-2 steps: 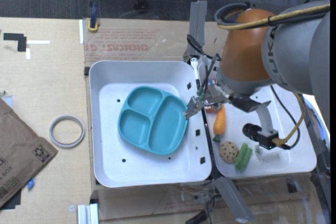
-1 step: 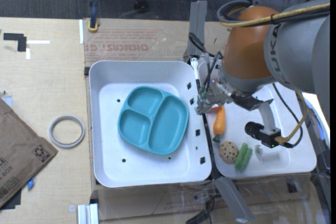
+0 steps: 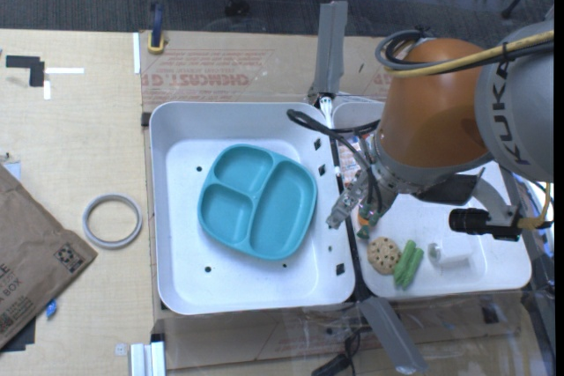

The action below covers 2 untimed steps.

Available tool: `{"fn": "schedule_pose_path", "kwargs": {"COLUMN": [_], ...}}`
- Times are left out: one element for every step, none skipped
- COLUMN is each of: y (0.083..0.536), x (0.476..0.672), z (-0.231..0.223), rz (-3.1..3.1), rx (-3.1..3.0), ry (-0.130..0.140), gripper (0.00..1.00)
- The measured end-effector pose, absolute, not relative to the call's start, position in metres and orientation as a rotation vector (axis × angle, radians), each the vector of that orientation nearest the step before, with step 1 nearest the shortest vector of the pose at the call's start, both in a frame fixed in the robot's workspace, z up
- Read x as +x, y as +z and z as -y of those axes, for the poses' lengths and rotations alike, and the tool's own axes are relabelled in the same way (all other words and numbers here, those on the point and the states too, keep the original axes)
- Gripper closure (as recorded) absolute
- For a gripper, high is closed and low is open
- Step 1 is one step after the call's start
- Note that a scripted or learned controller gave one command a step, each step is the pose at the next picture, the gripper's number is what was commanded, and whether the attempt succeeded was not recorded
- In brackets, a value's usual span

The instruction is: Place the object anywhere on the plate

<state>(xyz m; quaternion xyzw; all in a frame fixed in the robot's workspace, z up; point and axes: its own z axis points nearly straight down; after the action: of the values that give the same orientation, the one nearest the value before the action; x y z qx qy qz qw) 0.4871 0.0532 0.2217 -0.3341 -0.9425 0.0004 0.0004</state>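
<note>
Gripper (image 3: 357, 209) of mine hangs low over the divider between the bins; whether it holds anything I cannot tell. Cookie (image 3: 382, 254) and green pod (image 3: 407, 265) lie just beside, plate (image 3: 257, 201) waiting left.

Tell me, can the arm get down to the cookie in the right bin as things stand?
Probably yes. The cookie lies uncovered in the right bin, the gripper just above-left of it; the green pea pod beside it could get nudged.
</note>
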Motion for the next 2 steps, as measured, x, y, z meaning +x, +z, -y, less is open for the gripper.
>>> {"fn": "schedule_pose_path", "kwargs": {"y": [0.196,0.191], "x": [0.543,0.503], "z": [0.003,-0.080], "rz": [2.868,2.855], "rx": [-1.283,-1.306], "ry": [0.002,0.003], "gripper": [1.00,1.00]}}
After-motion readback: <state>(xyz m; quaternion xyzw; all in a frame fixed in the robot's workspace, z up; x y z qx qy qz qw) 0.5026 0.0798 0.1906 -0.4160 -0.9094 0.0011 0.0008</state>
